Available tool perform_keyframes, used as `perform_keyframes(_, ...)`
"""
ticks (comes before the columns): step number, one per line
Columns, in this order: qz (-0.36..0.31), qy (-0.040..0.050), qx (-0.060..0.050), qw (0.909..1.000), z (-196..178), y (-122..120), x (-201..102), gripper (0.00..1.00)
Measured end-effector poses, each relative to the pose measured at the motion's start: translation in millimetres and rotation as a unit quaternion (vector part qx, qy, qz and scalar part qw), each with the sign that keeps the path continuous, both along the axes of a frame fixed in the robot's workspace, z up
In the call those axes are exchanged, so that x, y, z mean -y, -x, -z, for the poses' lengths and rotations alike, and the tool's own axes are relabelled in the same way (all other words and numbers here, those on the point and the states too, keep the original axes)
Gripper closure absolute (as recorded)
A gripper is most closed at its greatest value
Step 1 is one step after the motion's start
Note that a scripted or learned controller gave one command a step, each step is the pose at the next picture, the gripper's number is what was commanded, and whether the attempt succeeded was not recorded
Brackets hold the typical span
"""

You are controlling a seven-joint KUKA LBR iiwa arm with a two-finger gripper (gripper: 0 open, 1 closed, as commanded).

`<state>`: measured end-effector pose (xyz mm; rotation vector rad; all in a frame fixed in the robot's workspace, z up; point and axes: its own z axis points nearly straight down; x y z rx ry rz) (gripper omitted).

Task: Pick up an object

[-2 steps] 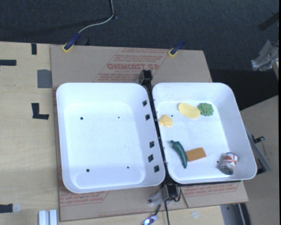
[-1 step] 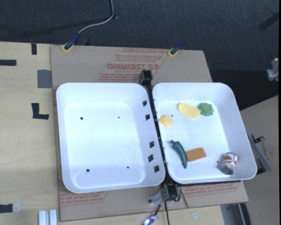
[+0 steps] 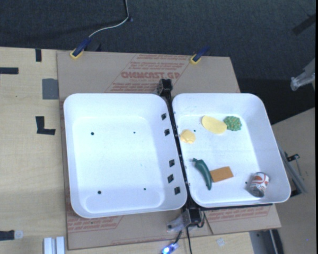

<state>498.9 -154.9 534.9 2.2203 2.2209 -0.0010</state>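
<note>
Camera view looks down on six small things, and we find all of them in the right bin (image 3: 270, 142). A dark green pepper (image 3: 203, 172) lies near the bin's near-left corner, its stem end towards the left wall. Just beside it, on its right, we see a flat orange block (image 3: 221, 174); whether the two touch we cannot tell. A red and white can (image 3: 258, 184) lies tipped over in the near-right corner, close to the rim. Towards the far edge, a yellow lemon-shaped piece (image 3: 214, 125) sits just beside a green broccoli floret (image 3: 232, 123), the floret on its right. A smaller yellow piece (image 3: 187, 136) rests by the left wall, apart from the others.

Moving outward, we note the left bin (image 3: 74, 142) set against the right one, with a row of black clips (image 3: 172, 163) along the seam where they meet. Both bins stand on a brown cardboard sheet (image 3: 143, 73), held at its far edge by two yellow and blue clamps (image 3: 80, 48). A pale cable (image 3: 116, 23) runs over the dark floor beyond the bench (image 3: 21, 142).
</note>
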Motion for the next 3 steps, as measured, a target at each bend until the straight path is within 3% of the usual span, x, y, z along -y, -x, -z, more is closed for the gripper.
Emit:
perform_keyframes(1,0.0,0.0009,0.001,1.0,-11,-1,0,1.0)
perform_keyframes(2,0.0,0.0007,0.0,1.0,-10,-1,0,0.0)
perform_keyframes(3,0.0,0.0015,0.001,1.0,-21,-1,0,1.0)
